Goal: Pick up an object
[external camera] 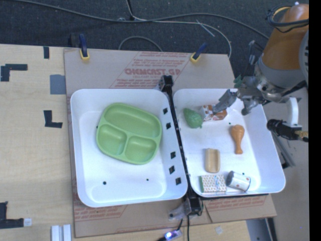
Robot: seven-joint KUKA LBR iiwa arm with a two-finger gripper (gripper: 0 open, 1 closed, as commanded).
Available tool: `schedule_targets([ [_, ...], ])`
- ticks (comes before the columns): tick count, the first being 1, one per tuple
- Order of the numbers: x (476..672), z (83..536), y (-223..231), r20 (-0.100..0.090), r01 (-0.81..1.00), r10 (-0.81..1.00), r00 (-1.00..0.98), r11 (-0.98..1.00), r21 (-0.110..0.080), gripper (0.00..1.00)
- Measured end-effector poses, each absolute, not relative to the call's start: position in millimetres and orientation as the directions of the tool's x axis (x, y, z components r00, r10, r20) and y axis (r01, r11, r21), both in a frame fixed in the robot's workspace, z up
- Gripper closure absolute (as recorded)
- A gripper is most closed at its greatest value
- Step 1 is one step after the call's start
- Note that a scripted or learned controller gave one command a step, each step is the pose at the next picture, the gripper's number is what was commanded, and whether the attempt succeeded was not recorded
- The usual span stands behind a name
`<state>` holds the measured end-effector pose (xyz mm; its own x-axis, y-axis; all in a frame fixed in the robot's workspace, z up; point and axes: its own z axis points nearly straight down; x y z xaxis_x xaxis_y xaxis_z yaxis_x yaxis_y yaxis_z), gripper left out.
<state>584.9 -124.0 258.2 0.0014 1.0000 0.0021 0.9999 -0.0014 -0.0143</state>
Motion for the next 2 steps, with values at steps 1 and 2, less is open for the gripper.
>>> schedule_targets([
  [1, 587.1, 266, -124, 0.000, 1.000, 1.000, -0.002, 0.002, -0.002, 0.00],
  [2, 587.5, 202, -125, -0.001, 1.000, 1.000, 0.000, 0.000, -0.005, 0.00],
])
